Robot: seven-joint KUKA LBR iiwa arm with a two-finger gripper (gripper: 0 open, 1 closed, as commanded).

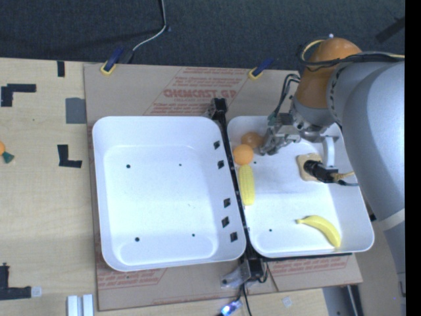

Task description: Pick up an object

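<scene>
The gripper [271, 141] hangs low over the right bin [289, 242] near its far-left corner, whether parted or closed cannot be told, just beside two smooth orange balls [243, 154] that could roll off a grazing touch. A ridged corn cob [247, 185] lies along the left wall, a glossy curved banana [322, 229] near the front-right corner
</scene>
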